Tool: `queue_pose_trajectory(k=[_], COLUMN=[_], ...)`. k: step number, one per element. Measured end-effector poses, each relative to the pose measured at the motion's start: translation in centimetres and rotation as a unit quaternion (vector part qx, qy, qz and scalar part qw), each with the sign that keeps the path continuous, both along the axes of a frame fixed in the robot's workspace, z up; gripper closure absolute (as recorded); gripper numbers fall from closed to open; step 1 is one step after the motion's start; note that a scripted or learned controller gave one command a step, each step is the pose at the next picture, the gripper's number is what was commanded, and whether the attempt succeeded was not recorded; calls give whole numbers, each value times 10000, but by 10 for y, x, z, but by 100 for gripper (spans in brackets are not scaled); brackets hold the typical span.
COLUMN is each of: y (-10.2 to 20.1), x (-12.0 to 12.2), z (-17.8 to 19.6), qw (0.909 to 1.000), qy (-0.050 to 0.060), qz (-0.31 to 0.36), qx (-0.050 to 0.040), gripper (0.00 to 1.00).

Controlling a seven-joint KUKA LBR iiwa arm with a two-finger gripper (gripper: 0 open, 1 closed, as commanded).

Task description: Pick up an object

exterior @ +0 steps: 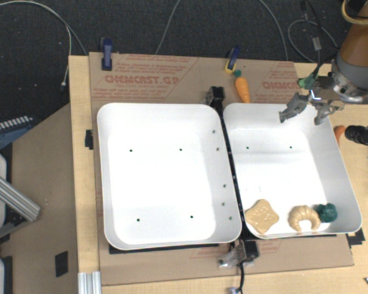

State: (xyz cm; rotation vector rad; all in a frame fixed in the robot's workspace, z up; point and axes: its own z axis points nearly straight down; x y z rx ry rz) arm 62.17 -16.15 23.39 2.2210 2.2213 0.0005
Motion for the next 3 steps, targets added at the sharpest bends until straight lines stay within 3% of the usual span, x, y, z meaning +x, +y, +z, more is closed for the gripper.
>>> queue_pose_trajectory(k=[1, 2, 3], y=[-34, -32, -44], x=[-35, -72, -127], z=[-134, -150, -120], qw=[10000, 10000, 10000], qy=[55, 12, -6], qz=[-16, -6, -14], qx=[11, 2, -2], gripper=[0, 0, 0])
